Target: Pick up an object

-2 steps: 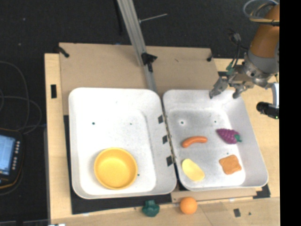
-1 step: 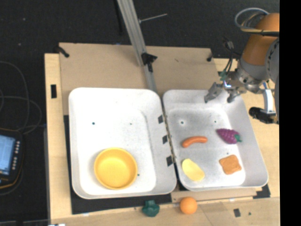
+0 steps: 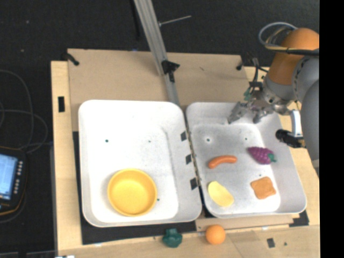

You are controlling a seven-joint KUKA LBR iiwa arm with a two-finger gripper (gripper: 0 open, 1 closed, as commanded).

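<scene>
The right bin [image 3: 212, 120] holds an orange sausage [image 3: 222, 161], a purple bunch of grapes [image 3: 260, 155], a pale yellow piece [image 3: 220, 193] and an orange-brown slice [image 3: 263, 187]. My gripper [image 3: 248, 115] hangs over the bin's far right part, above and behind the grapes, fingers spread and open with nothing between them. The grey arm with its orange band [image 3: 287, 63] reaches in from the upper right.
The left bin [image 3: 129, 117] holds a yellow bowl [image 3: 131, 191]. A small orange ball [image 3: 215, 234] and a green piece [image 3: 172, 238] lie on the bench in front of the bins. A slanted metal pole [image 3: 156, 42] rises behind the bins' shared edge.
</scene>
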